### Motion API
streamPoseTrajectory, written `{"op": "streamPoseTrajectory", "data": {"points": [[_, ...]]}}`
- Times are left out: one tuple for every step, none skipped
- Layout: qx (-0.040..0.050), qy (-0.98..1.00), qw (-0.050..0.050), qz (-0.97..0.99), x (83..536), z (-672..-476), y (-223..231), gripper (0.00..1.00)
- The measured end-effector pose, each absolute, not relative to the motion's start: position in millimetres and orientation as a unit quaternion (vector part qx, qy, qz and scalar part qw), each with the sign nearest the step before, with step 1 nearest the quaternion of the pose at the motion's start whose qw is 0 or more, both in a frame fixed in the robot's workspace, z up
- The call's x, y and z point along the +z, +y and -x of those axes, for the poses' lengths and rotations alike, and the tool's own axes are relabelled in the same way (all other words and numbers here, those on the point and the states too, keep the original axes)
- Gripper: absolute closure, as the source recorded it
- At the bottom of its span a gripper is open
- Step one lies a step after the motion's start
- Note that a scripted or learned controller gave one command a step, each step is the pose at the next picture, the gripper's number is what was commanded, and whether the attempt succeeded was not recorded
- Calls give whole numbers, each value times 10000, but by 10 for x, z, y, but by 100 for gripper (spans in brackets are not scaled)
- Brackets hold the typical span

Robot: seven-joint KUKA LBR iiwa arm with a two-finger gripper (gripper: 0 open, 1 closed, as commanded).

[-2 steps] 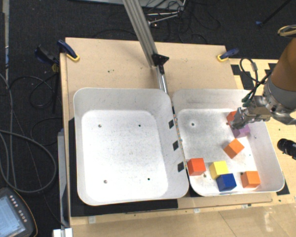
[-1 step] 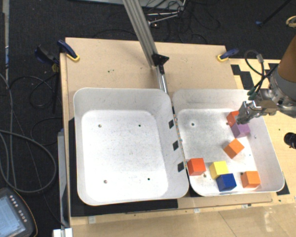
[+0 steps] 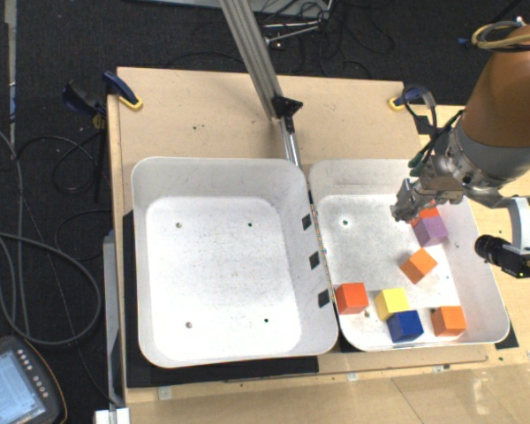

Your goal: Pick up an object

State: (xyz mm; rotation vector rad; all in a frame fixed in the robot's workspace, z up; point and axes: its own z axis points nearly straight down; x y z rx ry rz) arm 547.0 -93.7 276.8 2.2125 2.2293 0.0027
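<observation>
Jaws [image 3: 408,207] over right bin's [image 3: 371,338] open upper floor.

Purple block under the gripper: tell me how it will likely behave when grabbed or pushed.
The purple block looks like a rigid cube, so it probably keeps its shape. Its flat faces suggest sliding, not rolling. An orange block sits close below it in the right bin, so a push might bump that.

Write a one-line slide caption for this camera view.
Gripper poised above purple block in right bin; other blocks nearby.
</observation>
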Motion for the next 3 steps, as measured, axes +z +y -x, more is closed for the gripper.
{"op": "streamPoseTrajectory", "data": {"points": [[7, 7100, 2, -7043, 2777, -5540, -445, 100], [2, 7097, 0, -7045, 2655, -5687, 0, 100], [-5, 7101, -14, -7041, 2471, -5708, 603, 100]]}}
